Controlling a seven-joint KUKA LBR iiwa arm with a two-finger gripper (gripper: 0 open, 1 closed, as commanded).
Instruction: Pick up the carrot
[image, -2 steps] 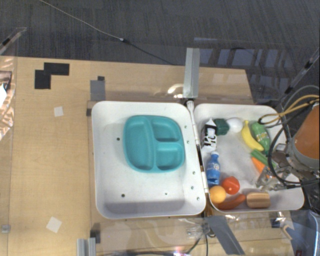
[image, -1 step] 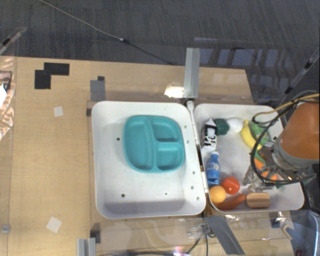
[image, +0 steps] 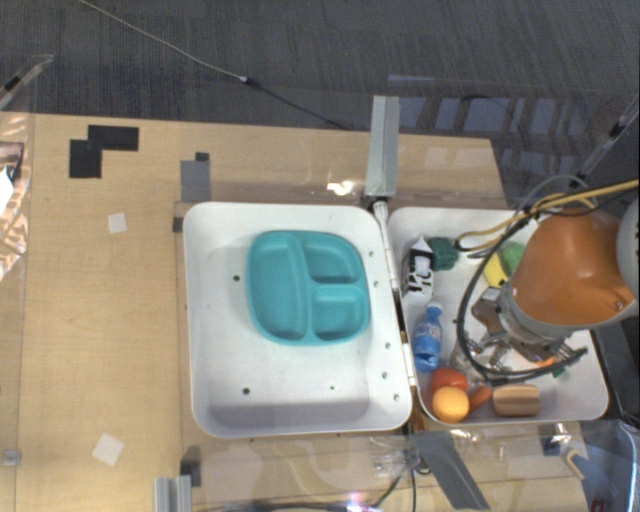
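A teal plate (image: 305, 285) lies in the left bin (image: 215, 400). In the right bin (image: 600, 395), at five o'clock from the blue bottle (image: 428, 338), an orange sliver that I take for the carrot (image: 481, 394) sits between an orange fruit (image: 451, 403) and a brown block (image: 516, 401). Its axis seems to run nine-to-three, though the tip is hidden. The gripper (image: 508, 352) hovers at one o'clock from it, and I cannot tell whether it is open or closed. This looks like the approach step. Next comes a descent towards seven o'clock.
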